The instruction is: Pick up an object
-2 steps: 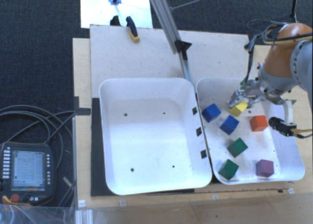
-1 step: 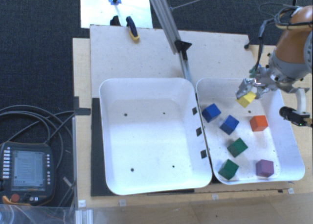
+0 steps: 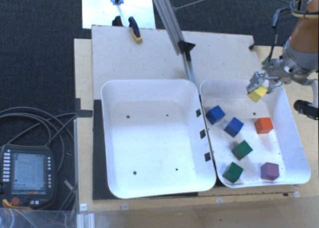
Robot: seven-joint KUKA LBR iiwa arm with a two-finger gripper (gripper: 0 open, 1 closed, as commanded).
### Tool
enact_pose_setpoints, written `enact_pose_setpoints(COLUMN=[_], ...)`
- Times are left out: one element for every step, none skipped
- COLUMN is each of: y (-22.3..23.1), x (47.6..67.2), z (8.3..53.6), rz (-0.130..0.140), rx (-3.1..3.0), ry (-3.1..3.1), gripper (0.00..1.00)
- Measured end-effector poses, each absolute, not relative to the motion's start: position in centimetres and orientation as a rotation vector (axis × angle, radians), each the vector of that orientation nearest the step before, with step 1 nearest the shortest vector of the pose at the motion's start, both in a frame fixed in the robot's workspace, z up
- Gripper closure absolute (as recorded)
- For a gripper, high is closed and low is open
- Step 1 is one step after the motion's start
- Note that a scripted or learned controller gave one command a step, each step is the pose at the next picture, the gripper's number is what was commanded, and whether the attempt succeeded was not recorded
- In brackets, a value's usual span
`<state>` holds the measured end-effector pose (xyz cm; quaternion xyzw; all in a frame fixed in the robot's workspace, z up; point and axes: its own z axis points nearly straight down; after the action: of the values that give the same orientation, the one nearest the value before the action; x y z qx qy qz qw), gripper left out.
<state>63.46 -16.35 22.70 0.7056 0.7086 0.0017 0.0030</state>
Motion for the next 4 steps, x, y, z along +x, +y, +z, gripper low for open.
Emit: enact_pose_setpoints(y=[-10.5,-5.0,-0.7,4.3], x=[62.0,61.9,60.4,58.8], z=[22.3,22.0,22.3,22.0], rz=[0.003,0.002,0.001,0.000], rx=[2.211,2.210,2.212,2.211], ry=[2.234,2.235,2.234,2.235], gripper=[1.00,1.00,1.00,1.00])
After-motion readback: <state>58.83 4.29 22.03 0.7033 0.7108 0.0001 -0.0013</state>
